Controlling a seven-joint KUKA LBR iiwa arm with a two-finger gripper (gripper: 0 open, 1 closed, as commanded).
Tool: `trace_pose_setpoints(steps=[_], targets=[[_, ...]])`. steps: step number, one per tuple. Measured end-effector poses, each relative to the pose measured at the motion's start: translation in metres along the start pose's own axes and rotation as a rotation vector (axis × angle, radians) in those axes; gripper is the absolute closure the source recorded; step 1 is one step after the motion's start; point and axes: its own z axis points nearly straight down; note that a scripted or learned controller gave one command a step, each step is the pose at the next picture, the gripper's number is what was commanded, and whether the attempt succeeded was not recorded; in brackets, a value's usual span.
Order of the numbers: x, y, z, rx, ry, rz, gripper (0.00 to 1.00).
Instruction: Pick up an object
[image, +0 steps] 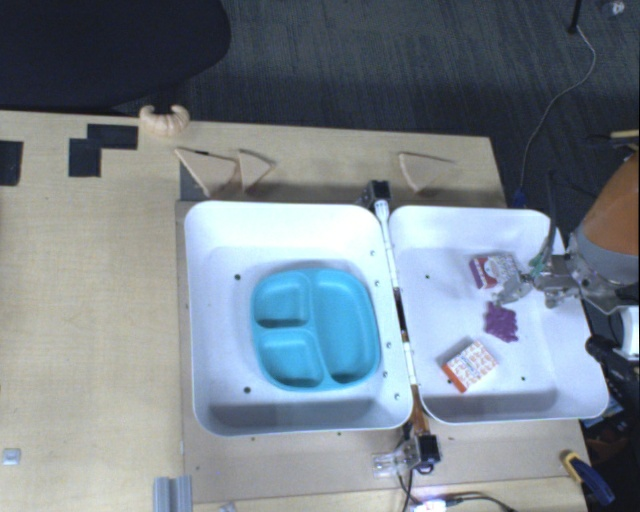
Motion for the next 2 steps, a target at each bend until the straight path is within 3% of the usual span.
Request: trace_pose_setpoints(steps=[1,2], targets=[[0.025,-0.059,0.034,0.016,0.001,0.012,0.0],[0.025,-0.056,0.022,0.009,-0.001,0.011,1.0]])
